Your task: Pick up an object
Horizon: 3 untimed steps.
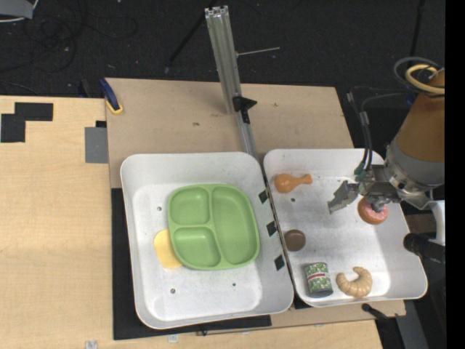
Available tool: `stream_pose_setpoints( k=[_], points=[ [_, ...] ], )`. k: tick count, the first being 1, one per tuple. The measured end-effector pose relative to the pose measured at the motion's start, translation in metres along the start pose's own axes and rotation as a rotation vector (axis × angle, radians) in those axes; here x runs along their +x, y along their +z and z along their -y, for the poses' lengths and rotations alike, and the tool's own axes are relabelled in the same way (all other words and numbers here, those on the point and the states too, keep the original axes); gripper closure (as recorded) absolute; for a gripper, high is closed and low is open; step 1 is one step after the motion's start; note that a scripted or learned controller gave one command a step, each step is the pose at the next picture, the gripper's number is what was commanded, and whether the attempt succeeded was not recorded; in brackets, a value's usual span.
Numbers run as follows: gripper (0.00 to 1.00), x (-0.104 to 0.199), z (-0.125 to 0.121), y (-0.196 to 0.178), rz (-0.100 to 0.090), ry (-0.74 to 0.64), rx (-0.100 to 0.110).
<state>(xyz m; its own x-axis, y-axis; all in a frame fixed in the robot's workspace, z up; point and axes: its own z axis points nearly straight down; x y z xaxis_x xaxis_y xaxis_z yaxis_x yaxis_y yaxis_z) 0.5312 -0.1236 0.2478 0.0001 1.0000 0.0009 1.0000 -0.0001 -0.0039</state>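
Two bins; can (317,278) beside croissant (355,282), near brown puck (294,240).

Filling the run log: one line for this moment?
end effector: over right bin | nearest: donut | grasp: none seen | left bin: green tray

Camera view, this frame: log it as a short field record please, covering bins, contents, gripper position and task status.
left bin: green divided plate, yellow item tucked at its edge
right bin: orange drumstick-shaped toy, brown round piece, green can, croissant, pink-orange donut
gripper: over right bin, beside donut
grasp: nothing seen between fingers
task status: no object lifted
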Motion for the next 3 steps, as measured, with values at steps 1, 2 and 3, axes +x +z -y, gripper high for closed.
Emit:
stream_pose_setpoints(
  k=[1,2,3],
  points=[
    [0.0,-0.003,-0.003,0.045,-0.001,0.0,0.004],
    [0.0,-0.01,-0.005,0.093,-0.001,0.001,0.005],
    [0.0,-0.007,0.001,0.137,-0.002,0.001,0.005]
  ],
)
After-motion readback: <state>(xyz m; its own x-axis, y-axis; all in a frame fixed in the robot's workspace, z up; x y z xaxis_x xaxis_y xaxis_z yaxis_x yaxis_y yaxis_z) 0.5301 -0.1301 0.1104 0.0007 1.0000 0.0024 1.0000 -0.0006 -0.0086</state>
